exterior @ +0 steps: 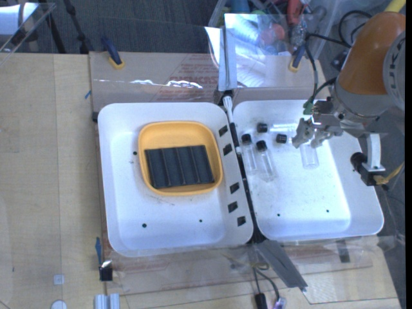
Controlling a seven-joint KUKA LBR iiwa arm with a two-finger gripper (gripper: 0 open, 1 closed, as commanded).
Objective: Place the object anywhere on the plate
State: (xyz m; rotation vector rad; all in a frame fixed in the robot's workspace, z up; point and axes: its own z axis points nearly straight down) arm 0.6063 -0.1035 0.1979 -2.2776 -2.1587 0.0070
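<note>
1. Gripper [308,136] hangs over the right bin [335,217]; finger state unclear.
2. Clear vials [257,156] with black caps lie just left of it.
3. Yellow plate [180,134] sits in the left bin [129,224], bearing a dark ridged block [179,166].

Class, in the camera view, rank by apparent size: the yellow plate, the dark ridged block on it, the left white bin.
1. Left white bin
2. Yellow plate
3. Dark ridged block

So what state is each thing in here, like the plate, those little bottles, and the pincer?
Yellow plate: in the left bin, upright, holding a dark ridged block.
Clear vials: lying on their sides in the right bin, black caps on.
Pincer: over the right bin, beside one vial; grip unclear.
</note>
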